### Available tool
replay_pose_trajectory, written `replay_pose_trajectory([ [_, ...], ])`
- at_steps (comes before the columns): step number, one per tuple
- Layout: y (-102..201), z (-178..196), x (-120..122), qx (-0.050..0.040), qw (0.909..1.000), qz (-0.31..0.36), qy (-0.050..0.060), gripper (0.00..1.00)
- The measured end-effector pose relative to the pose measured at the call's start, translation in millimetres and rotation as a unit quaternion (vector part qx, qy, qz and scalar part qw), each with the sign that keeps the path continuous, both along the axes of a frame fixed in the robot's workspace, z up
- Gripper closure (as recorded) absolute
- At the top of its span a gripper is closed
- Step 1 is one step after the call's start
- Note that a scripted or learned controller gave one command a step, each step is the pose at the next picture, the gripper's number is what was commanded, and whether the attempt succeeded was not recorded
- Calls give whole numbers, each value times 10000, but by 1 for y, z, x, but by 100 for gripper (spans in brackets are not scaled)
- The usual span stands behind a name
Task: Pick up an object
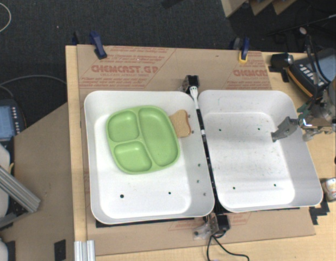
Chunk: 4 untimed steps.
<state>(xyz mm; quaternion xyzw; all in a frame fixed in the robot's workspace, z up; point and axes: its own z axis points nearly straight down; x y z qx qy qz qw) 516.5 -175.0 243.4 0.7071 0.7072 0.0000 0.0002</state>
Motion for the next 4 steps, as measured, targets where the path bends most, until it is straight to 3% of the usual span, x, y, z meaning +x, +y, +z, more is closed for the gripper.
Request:
replay_pose_trajectory([
  [1, 5, 154, -22, -31, 9999, 6, -99, 0],
  [2, 56, 271, -37, -12, 10000, 32, -89, 0],
  [3, 54, 274, -36, -15, 10000, 6, -32, 100],
  [4, 84, 144, -38, 16, 10000, 6, 73, 100],
])
